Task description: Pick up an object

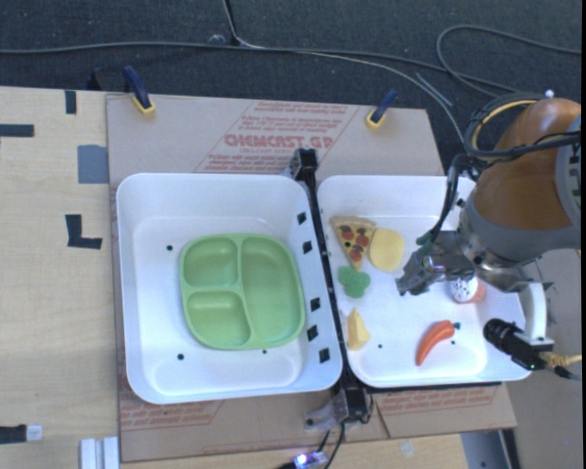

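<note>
Whether the jaws (417, 279) are apart or together we cannot tell; they hang low in the right bin (410, 371). Nearest us lie one orange chili (435, 341) and one yellow wedge (355, 330), then one green piece (354, 281), one pizza slice (353, 238) and one yellow round (388, 249). One green tray (242, 291) fills the left bin (146, 262). Cardboard (273, 130) covers the bench (39, 262); beyond it, dark carpet (107, 13).

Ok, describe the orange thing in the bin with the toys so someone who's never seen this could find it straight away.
Take the right bin of the two white ones, the one holding small toy foods. Go to its near edge, towards the right, below the gripper. The toy carrot lies there alone, a slim curved orange-red piece; the pizza slice and yellow pieces sit further left.
</note>
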